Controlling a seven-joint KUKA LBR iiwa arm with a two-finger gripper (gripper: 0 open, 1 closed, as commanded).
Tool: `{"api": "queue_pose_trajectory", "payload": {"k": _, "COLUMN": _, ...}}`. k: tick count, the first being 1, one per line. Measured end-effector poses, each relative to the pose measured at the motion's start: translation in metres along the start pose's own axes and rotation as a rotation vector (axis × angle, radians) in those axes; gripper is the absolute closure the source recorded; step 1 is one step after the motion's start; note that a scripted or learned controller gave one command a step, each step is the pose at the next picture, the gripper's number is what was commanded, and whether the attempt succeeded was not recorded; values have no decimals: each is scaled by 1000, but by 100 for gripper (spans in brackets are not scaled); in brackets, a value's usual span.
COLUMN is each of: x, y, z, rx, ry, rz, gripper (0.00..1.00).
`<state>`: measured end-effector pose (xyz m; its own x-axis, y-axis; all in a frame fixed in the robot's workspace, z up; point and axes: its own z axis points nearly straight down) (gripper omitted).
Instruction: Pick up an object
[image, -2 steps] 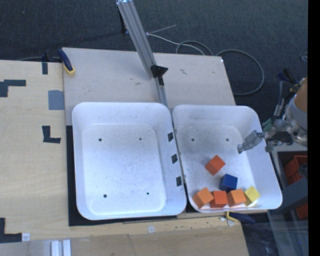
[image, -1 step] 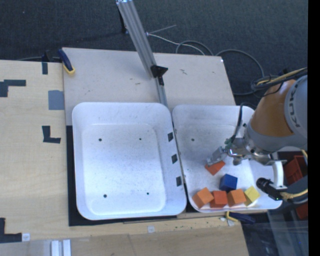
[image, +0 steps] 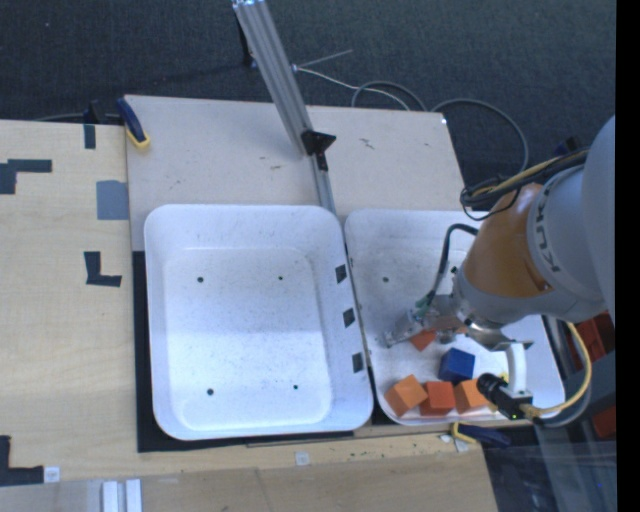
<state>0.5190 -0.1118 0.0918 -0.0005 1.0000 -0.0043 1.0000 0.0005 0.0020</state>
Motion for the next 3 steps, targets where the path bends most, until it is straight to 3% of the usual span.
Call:
{"api": "queue_pose_trajectory", "payload": {"k": 1, "x": 3, "y": 12, "z": -1, "rx": 2, "ry": 3, "rz": -1, "gripper": 0}}
{"api": "queue_pose_trajectory", "payload": {"k": 2, "x": -26, "y": -5, "z": -53, "rx": 0, "ry": 2, "rz": 2, "gripper": 0}}
{"api": "queue_pose_trajectory", "payload": {"k": 3, "x": 7, "y": -2, "z": 3, "rx": 7, "ry": 5, "rz": -2, "gripper": 0}}
